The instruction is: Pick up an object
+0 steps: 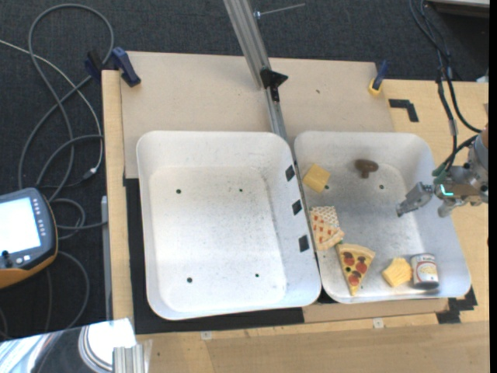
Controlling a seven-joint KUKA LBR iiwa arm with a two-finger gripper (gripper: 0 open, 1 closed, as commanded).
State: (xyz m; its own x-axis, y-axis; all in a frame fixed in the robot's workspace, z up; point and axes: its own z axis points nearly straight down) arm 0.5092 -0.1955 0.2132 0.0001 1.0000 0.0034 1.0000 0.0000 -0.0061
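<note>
Right white bin (404,148) holds all the loose items: a yellow cheese-like cube (316,179) near its left wall at the top, a small brown mushroom-shaped piece (366,165) near the top middle, a tan waffle-patterned wedge with red dots (326,226) by the left wall at mid height, a pizza slice toy with red toppings (355,266) just below it near the front rim, a yellow cheese wedge (397,272) to its right, and a small red-and-silver can (425,270) just beside that wedge in the front right corner. Middle of this bin's floor is bare, so open room lies between the upper items and the front row; waffle wedge and pizza slice sit close to the left wall, can and cheese wedge close to the front rim. The hand (409,203) is on the grey arm's end at the bin's right wall, its dark tip over the right-centre floor; whether it is spread or pressed together I cannot tell. No item touches it: mushroom piece is up-left of it, can and cheese wedge below it, all apart. Left white bin (217,150) sits beside, on the wooden table (202,92).
</note>
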